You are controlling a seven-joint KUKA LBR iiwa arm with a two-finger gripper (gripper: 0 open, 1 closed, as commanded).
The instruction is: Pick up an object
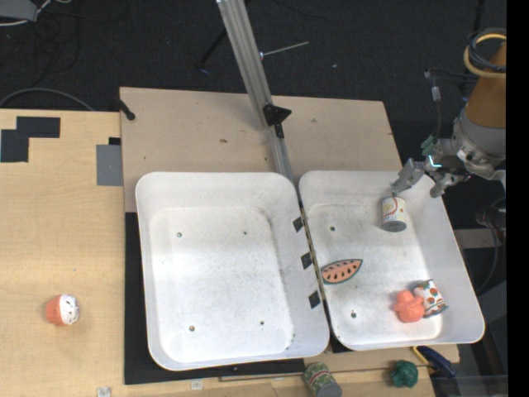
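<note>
your gripper [411, 174] hangs over the far right corner of the right bin [463, 296], and you can't tell from here whether its fingers are apart or together, they're too small and blurred. just below it, a little cup [394, 212] shows over the bin floor, a white cylinder with a coloured print, its top close under the tip of the gripper; whether the two touch is not clear. the grey arm [483, 131] comes in from the right with its orange band above the wrist.

lower in that same bin you've got a watermelon slice [340, 270] lying flat near the left wall, and in the near right corner a red lump [407, 306] touching a small patterned toy [432, 297].

the left bin [153, 193] sits right beside it (their rims meet at the black clips). out on the wooden table [50, 222] to the left, a red and white ball [62, 310] rests well apart from both bins. along the front edge of the bench, a can [321, 379] and a green thing [404, 374] lie just outside the right bin.
</note>
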